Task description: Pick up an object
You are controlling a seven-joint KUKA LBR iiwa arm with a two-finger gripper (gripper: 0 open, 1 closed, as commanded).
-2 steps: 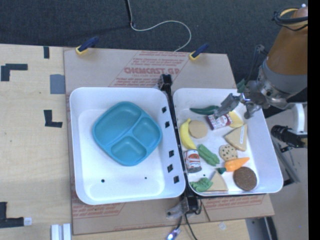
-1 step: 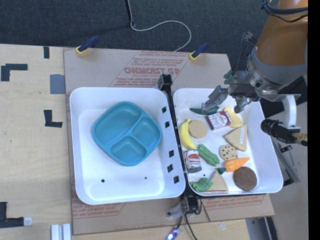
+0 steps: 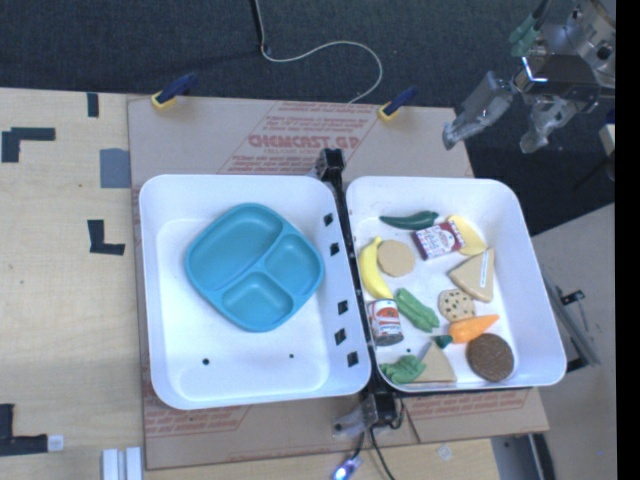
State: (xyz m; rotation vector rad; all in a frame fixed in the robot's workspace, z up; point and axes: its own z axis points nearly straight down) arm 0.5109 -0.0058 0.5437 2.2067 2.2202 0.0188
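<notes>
We see the claw (image 3: 505, 118) up at the top right, hanging above the table (image 3: 60, 268) and well clear of both bins, its two fingers spread apart with nothing between them. Below it sits the right bin (image 3: 520, 218), crowded with toy food: a banana (image 3: 372, 268) along the left side, a green pepper (image 3: 408, 220) at the top, a round cookie (image 3: 396, 259) just beside the banana, a small can (image 3: 386, 322) near the divider, a carrot (image 3: 470, 329) and a dark brown patty (image 3: 491, 357) down in the lower corner. Over in the left bin (image 3: 160, 208) lies a blue divided plate (image 3: 254, 266), tilted a little, alone on the white floor.
</notes>
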